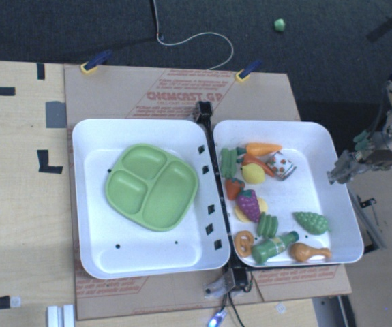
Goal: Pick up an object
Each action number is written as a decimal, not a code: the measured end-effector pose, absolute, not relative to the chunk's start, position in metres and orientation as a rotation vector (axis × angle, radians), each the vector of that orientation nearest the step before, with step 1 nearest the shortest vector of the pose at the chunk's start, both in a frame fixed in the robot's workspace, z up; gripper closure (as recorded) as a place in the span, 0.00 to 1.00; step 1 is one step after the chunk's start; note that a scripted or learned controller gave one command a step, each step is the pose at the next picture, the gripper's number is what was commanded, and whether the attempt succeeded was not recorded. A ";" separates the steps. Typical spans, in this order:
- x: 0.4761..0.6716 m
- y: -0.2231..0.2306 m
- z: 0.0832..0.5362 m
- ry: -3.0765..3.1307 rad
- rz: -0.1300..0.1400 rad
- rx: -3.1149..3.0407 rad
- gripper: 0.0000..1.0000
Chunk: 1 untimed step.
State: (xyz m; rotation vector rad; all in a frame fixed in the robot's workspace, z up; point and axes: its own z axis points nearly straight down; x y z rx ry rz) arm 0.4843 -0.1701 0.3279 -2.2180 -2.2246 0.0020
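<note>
Dark carpet fills the top of the frame, with a thin cable [194, 41] looping across it and a small green ball [279, 24] lying at upper right. Below it the wooden surface [18, 203] carries a cardboard sheet [182, 94] and two white bins side by side.

Your left bin [90, 251] holds a green divided plate [152, 186] and nothing you would want to pick. The candidates all sit in the right bin [318, 136]: a carrot [262, 148], a lemon [253, 174], a bunch of purple grapes [249, 205], a green bottle [273, 246], a drumstick [309, 253], a pretzel [244, 242] and a leafy green piece [311, 222] near the right wall.

The gripper [342, 169] hangs at the right edge of the frame, just outside the right bin's wall and clear of every toy. You cannot tell from this slanted view how its fingers stand, and nothing is visibly held.

Watch the crowding. The toys along the centre divider touch or overlap, so a descent there may pinch two at once or push one aside. The drumstick and bottle lie close to the lower wall, where the fingers could strike the rim. The leafy piece stands more apart and looks the safer target.
</note>
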 end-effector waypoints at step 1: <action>0.485 -0.146 0.388 -2.230 -0.005 -2.220 1.00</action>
